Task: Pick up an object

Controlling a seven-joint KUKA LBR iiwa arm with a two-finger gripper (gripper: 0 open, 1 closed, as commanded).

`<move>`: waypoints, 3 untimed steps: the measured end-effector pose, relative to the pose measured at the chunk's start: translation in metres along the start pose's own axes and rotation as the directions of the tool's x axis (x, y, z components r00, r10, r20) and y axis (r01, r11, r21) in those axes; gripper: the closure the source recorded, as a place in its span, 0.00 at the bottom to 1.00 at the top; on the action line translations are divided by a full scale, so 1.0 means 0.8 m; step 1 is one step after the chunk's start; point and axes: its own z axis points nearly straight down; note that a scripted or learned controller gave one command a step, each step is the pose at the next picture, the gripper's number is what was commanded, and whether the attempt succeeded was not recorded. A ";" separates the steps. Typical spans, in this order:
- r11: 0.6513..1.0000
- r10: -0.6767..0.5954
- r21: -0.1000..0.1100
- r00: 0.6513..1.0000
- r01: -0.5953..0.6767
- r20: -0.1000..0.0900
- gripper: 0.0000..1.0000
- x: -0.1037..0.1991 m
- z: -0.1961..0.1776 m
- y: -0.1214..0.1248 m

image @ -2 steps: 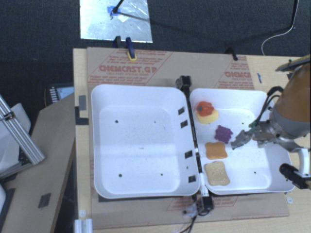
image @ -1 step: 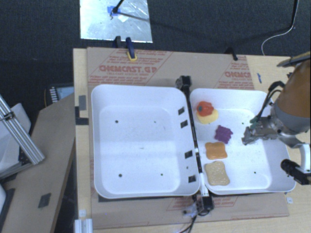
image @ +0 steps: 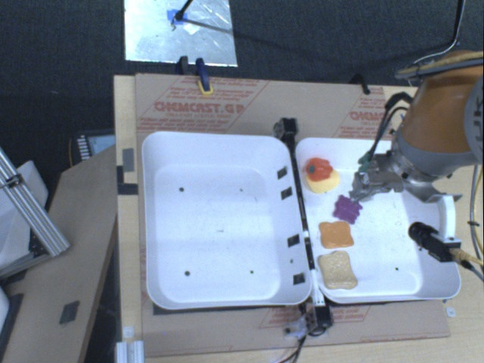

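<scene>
Hovering just above the purple toy [image: 347,209] in the right bin [image: 423,282], the gripper [image: 365,183]; jaws' state unclear. Cardboard [image: 227,100] reads "CHEMCAST".

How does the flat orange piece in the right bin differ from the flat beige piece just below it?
The flat orange piece is bright orange and lies farther from the bin's near wall; the flat beige piece is pale tan, looks a little longer, and lies next to that wall. Both are flat, roughly rectangular slabs lying apart along the left side of the right white bin.
</scene>
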 end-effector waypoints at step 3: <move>1.000 0.002 0.003 1.000 -0.002 -0.001 1.00 0.208 -0.122 0.021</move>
